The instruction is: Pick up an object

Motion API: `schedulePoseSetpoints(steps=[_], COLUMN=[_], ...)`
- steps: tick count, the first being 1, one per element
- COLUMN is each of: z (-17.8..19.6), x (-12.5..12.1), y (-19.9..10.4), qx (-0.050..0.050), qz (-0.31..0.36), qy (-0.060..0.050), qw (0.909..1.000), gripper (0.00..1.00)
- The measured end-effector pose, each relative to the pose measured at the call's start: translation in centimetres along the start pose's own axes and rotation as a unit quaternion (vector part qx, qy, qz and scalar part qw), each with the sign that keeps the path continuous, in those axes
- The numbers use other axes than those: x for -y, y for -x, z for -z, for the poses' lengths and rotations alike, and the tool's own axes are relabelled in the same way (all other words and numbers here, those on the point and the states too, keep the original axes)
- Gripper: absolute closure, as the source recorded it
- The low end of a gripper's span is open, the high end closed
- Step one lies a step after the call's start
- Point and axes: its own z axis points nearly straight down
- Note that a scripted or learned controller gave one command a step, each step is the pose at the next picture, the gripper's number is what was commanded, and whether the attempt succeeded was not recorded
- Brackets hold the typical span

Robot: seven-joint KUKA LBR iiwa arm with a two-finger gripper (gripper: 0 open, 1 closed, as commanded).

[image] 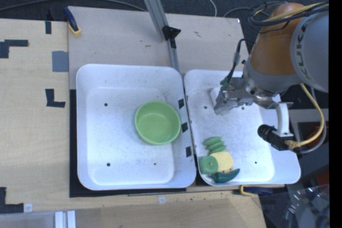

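A green bowl (157,123) sits right of the middle in the left bin (96,88). In the right bin (256,168), near its front left corner, lies a cluster of small toys: a green ridged piece (214,143), a yellow block (223,159) with a green round piece (208,164) against it, and a green flat piece (227,174). My gripper (223,104) hangs over the back middle of the right bin, well behind the toy cluster, with nothing visible between its fingers.
A slanted metal pole (152,0) with a black clamp rises behind the bins. A blue and yellow clamp (71,21) lies at the bench's back left. Cables (307,136) loop beside the arm at the right.
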Motion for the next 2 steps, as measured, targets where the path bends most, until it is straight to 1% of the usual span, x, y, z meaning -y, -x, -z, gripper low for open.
schedulePoseSetpoints(steps=[1, 2], z=[-0.3, -0.4], x=[-0.8, -0.7], y=[-5.8, -12.2], qx=[0.0, 0.0], qz=[0.001, 0.001], qy=[-0.001, -0.001], qw=[1.0, 1.0], gripper=[1.0, 1.0])
